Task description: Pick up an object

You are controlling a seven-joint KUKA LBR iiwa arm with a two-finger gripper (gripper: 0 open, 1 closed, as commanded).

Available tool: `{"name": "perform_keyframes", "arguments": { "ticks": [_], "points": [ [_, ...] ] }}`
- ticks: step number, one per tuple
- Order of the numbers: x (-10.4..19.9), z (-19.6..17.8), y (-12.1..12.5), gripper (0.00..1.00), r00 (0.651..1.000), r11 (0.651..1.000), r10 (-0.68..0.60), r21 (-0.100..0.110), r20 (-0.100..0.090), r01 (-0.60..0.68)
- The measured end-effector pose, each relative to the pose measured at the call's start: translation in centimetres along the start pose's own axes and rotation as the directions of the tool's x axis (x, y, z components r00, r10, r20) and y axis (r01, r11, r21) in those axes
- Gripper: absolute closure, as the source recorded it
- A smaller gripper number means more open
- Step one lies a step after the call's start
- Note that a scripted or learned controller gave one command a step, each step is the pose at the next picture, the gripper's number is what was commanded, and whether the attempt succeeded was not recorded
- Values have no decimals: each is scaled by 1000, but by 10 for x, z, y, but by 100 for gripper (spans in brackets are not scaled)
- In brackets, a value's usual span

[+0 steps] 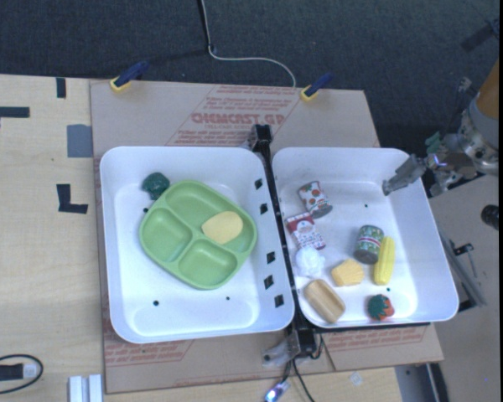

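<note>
Overhead, claw (400, 180) over right bin (427, 224) rim, grip state unclear, cardboard (235, 120) lettering unreadable.

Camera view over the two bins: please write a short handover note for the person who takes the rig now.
Gripper: at the upper right rim of the right bin, nothing visible between its fingers; open or shut is not clear.
Right bin: small can, corn cob, cheese wedge, bread roll, strawberry, more small items.
Left bin: green divided plate with a yellow piece on it.
Done: nothing picked.
Left: grasp and lift one object.
</note>
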State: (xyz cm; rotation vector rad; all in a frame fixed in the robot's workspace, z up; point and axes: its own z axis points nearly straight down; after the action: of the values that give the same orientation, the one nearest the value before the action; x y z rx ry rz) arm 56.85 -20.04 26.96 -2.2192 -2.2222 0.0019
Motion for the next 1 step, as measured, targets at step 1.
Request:
{"name": "perform_keyframes", "arguments": {
  "ticks": [1],
  "points": [
    [-24, 80, -55, 0, 1000, 1000, 5, 9, -3, -5]
  ]
}}
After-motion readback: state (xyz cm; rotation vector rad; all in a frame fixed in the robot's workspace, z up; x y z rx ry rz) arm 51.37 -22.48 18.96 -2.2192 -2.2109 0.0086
